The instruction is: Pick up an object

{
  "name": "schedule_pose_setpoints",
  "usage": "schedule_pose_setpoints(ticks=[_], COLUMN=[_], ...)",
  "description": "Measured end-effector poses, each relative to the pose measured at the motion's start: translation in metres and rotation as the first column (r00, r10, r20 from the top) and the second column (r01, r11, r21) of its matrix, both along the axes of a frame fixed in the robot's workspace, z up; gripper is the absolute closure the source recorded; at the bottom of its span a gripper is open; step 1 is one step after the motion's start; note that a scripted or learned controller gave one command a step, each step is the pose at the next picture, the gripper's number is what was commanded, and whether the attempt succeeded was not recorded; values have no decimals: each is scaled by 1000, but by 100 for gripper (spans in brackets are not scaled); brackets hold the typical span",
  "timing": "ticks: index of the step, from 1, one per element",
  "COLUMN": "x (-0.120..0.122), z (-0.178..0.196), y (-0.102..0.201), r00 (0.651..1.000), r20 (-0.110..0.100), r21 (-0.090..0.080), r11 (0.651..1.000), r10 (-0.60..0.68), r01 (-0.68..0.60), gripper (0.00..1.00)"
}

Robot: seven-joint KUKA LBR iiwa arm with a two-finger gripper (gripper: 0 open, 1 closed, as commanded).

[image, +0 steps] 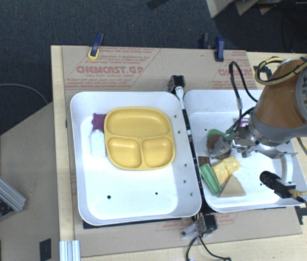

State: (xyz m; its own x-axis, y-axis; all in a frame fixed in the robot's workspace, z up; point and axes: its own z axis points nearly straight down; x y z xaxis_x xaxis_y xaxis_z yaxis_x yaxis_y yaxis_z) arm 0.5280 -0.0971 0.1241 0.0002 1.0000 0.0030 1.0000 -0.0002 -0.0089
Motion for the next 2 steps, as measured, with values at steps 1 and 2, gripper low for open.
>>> schedule_pose_setpoints(ticks=[1,2], x=[1,4], z=[-39,-25], y=[1,1], r00=[1000,1000], r20=[9,19], r21=[0,-2], r11=[1000,1000], r10=[-1,-1], r01=[1,1], gripper=[0,100])
